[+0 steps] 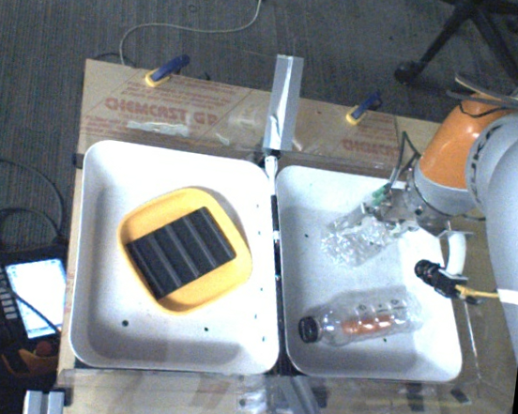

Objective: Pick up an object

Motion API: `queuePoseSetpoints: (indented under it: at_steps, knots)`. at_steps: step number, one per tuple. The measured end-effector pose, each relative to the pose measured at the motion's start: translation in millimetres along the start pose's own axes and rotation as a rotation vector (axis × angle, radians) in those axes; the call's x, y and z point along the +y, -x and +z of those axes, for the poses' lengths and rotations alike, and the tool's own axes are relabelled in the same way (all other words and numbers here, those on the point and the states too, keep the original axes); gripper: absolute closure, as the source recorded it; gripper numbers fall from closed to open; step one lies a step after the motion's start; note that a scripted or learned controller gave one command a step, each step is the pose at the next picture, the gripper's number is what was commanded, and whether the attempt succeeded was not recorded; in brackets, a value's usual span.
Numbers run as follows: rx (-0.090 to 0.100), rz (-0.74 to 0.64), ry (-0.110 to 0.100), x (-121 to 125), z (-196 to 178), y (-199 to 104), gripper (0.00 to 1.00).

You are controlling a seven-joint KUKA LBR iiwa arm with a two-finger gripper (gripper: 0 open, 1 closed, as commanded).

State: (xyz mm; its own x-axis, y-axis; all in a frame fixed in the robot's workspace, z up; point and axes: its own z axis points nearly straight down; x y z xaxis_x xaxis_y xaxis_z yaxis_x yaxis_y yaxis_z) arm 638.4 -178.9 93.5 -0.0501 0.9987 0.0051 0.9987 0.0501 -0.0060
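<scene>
The pincer [394, 202] hangs low at the far right of the right bin [427, 366], just over the far end of a crumpled clear plastic wrapper [358, 233]. Its tip is lost among cables and the glint of the plastic, so I cannot tell whether it is open, closed or gripping anything. The wrapper appears to lie on the bin floor, and nothing is seen lifted.

By that showing, the pick is not yet done: the approach to the wrapper looks made, while the grasp and the lift are left, as far as can be judged.

Nearer in the same bin, apart from the wrapper, a clear plastic bottle [364, 320] lies on its side, its dark cap toward the left. That makes two things in the right bin: one wrapper, one bottle.

The left bin [95, 227] holds one thing, a yellow tray-like object [187, 248] with a black ribbed top, set at a slant near its middle.

Two bins in all, three loose objects. On the far bench edge sit two blue-and-yellow clamps [166, 70], one left and one right.
</scene>
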Motion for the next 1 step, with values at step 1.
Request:
queuePoseSetpoints:
  at_steps: [1]
  knots:
    - [-0.012,0.0,0.005,0.6,-11.9,3.5,1.0]
